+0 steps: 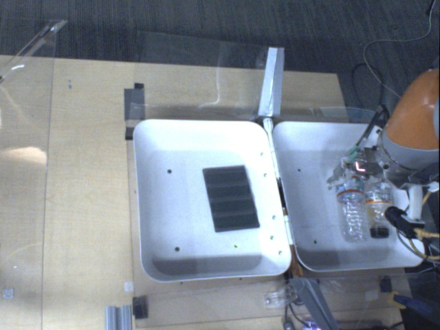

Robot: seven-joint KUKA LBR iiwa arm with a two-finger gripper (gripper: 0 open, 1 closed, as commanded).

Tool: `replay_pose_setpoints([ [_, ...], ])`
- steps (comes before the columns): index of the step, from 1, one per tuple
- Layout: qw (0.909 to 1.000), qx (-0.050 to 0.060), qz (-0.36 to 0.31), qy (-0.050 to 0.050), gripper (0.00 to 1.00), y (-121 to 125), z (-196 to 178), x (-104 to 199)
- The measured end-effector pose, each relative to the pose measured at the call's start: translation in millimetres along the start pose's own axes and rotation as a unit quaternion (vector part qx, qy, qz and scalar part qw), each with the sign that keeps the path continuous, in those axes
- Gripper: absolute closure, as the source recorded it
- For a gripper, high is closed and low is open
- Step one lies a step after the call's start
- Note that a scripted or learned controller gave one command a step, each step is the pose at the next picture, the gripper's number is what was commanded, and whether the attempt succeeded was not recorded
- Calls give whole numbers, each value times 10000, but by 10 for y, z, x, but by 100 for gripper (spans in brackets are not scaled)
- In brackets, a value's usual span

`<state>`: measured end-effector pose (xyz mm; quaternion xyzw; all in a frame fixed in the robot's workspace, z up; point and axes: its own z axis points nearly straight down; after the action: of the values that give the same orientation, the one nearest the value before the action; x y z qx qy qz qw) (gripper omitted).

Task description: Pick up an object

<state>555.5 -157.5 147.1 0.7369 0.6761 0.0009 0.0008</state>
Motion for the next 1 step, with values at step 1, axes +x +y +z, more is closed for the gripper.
replay_pose_setpoints([
  [1, 9983, -27, -584, 83, 0, 165, 517, -141],
])
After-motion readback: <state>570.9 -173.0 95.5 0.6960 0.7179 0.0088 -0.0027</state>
